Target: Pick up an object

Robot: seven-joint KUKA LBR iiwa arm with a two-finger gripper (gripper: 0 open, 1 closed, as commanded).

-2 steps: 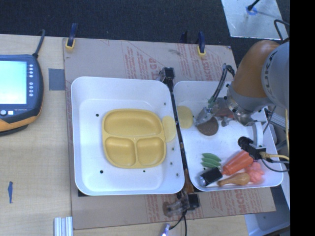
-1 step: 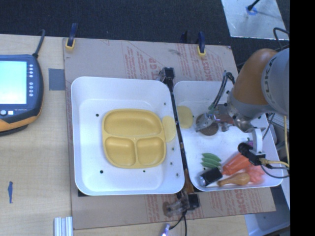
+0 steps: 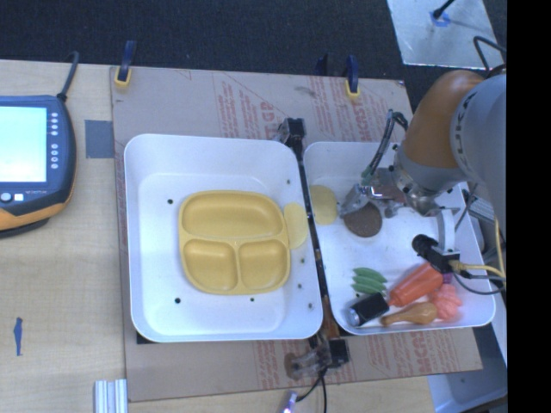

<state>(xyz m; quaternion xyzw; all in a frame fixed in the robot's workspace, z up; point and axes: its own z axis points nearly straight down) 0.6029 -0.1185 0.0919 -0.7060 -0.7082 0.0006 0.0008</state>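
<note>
Now I'm in the approach: my gripper (image 3: 362, 198) hangs just above the brown disc (image 3: 363, 222). Jaw state I cannot tell. Next comes a straight descent onto it.

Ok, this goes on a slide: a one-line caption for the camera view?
KUKA arm's gripper low over a brown disc in the right bin; yellow divided tray in the left bin.

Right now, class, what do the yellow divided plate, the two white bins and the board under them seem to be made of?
Yellow divided plate: likely moulded plastic, matt, with smooth rounded compartments.
White bins: probably thin formed plastic, slightly glossy, with rounded rims; the right bin looks the same.
Board: seemingly cardboard, dull brown with printed red lettering.
</note>
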